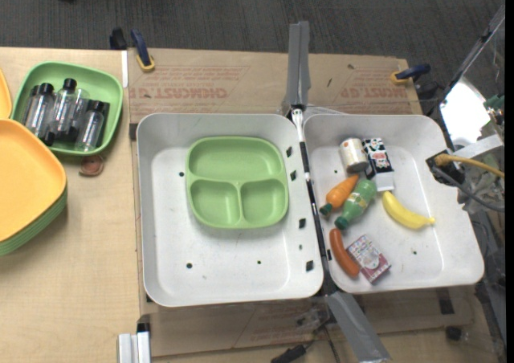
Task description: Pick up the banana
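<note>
Tan wooden counter [80, 273] carries two shallow white bins side by side, the left white bin [161, 273] and the right white bin [450, 273]. Nearest in the right bin lie a red sausage-shaped toy [345, 254] and, touching it, a small pink printed box [369, 258]. Just beyond them rests the yellow curved banana [405, 213], lying flat on the bin floor toward the bin's outer side, apart from the walls. Beside it is a green plastic bottle [356, 202], tilted against an orange toy carrot [344, 189]. Farther back stand a silver-and-tan can [352, 152] and a black-and-white carton [377, 159]; the carton's near end comes close to the banana's upper tip. The left bin holds a green three-compartment plate [238, 183]. At the far left sit a stack of orange plates [28, 185] and a green tray of small dark-capped bottles [104, 84], with dark carpet beyond.

I cannot tell whether the tool is apart or together, so the pick looks not yet begun.

Risks, as I judge them: the banana's smooth curved skin could roll or squirt out if gripped off-centre or along its length. A descent aimed too near its upper tip may strike the carton or nudge the bottle, and a shallow approach could simply push the fruit across the slick bin floor
</note>
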### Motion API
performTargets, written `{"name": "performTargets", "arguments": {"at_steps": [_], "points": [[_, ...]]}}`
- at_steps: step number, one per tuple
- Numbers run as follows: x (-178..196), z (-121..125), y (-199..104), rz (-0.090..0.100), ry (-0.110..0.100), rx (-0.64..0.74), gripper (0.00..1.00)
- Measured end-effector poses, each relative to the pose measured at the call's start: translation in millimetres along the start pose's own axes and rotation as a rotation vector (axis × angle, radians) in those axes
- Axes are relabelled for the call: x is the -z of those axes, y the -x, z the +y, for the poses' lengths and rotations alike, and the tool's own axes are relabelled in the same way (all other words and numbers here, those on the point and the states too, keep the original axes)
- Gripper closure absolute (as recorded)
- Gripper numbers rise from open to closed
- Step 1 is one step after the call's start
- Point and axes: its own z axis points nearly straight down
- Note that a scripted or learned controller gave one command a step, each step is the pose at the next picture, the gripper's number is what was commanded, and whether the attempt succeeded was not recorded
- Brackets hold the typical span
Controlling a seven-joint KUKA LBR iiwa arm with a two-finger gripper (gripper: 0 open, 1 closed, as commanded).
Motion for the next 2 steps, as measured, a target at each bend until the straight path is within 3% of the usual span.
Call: {"name": "performTargets", "arguments": {"at_steps": [1,2], "points": [[93.6,68.6,14.1,0.001,0.001,0.019,1.0],[-35.0,-40.9,-8.3,0.0,0.0,0.027,1.0]]}}
